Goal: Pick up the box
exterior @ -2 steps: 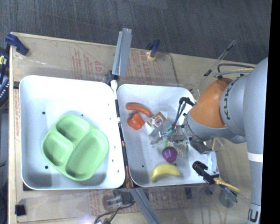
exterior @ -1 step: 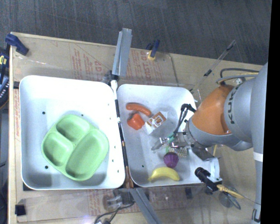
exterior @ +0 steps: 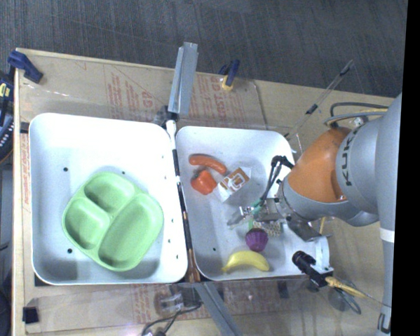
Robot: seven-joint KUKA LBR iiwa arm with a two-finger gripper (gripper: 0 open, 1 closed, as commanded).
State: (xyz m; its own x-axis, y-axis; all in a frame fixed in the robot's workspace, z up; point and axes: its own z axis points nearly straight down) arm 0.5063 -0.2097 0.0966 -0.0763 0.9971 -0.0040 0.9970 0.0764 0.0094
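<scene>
The box [exterior: 233, 181] is a small white carton with an orange-brown printed face, lying in the right bin [exterior: 218, 144] near its middle, beside a red-orange pepper [exterior: 203, 182]. My gripper [exterior: 253, 215] hangs low over the right bin, below and to the right of the box and apart from it, just above a purple fruit [exterior: 257, 239]. The grey arm with its orange band [exterior: 321, 173] comes in from the right.
The right bin also holds an orange sausage [exterior: 207, 161] at the back and a yellow banana [exterior: 247, 262] at the front. In the left bin [exterior: 50, 141] lies a green divided plate [exterior: 113, 221]. Clamps and a metal bar stand along the bench's far edge.
</scene>
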